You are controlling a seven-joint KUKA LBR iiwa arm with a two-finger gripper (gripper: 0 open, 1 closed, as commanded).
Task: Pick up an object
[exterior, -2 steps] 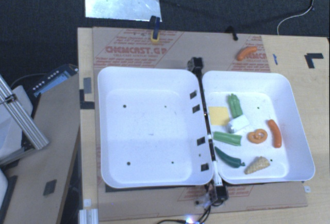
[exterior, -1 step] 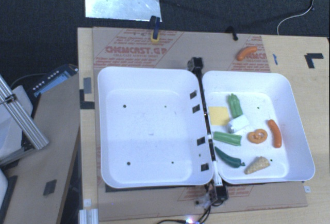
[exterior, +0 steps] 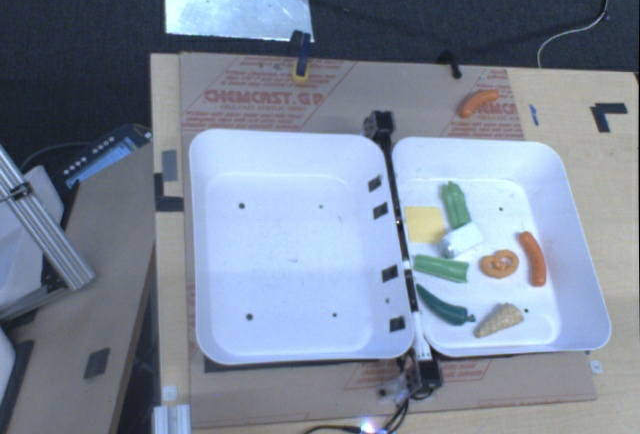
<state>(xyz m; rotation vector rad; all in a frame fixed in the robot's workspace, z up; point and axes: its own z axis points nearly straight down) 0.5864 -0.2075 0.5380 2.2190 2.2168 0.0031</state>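
The gripper's state cannot be told at this moment, so no grasp is assumed. All candidate objects lie loose in the right bin, the side from which the arm reaches in. A yellow square lies flat near the inner wall. Beside it are a green pod and a white block, which touch or nearly touch. Below these are a light green piece and a dark green pepper. An orange ring, an orange sausage and a tan cone lie further right, each apart from its neighbours; in my judgement these offer the freest access. The left bin adjoins, probably as the deposit side. Another orange piece rests on the bench behind the bins.
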